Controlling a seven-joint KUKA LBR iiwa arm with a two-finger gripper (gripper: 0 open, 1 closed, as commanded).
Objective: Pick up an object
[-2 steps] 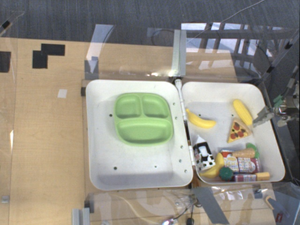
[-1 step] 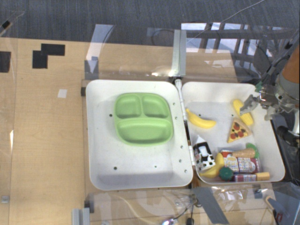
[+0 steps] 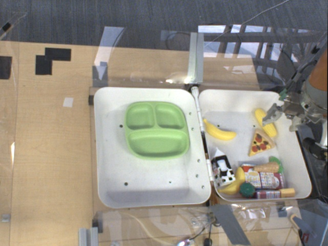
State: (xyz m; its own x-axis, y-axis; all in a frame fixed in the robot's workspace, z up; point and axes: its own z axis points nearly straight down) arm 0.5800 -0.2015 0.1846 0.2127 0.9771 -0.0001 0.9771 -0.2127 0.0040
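Hovering at the right bin's [image 3: 302,186] far right edge, the claw [image 3: 287,118] is partly cut off, and its grip state cannot be told. Just left of it lies a small yellow piece [image 3: 265,123]; below-left, a flat pizza wedge [image 3: 261,143]. Further left rest a curved, smooth banana [image 3: 219,131] and a glossy green divided plate [image 3: 156,129].

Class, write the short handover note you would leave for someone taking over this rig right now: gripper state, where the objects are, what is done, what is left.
Gripper: at the right bin's far right edge, beside a small yellow toy piece; nothing seen between its fingers.
Right white bin: yellow toy banana, toy pizza slice, black-and-white toy cow, and a packaged-food cluster along the near edge.
Left white bin: green divided plastic plate.
Done: no pick yet.
Left: grasp and lift one object.
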